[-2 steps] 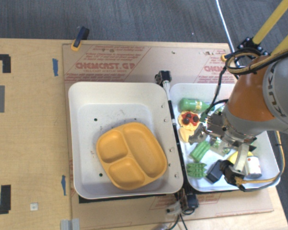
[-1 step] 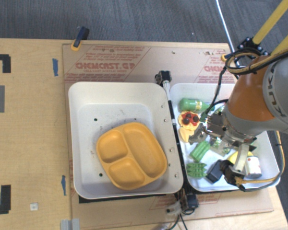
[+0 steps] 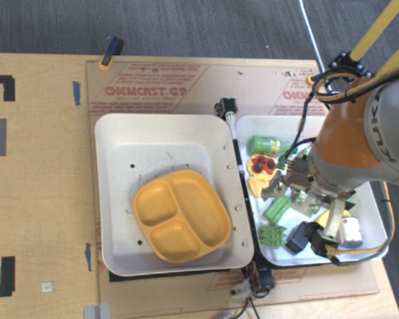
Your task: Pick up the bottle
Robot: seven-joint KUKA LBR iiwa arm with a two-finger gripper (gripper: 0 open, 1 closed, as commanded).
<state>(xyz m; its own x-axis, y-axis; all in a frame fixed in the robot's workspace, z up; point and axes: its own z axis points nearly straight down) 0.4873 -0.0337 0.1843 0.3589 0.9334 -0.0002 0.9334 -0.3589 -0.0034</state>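
The bottle is green and lies on its side at the far left corner of the right bin. My gripper hangs over the middle of that bin, below the grey and orange arm. It is nearer the camera than the bottle and apart from it. Several small toys lie crowded under and around the gripper, and the wrist hides part of them.
Beside the bottle lie a red and yellow pizza-like toy, a green piece, a ridged green block, a black object and a white and yellow item. The left bin holds a yellow divided plate.
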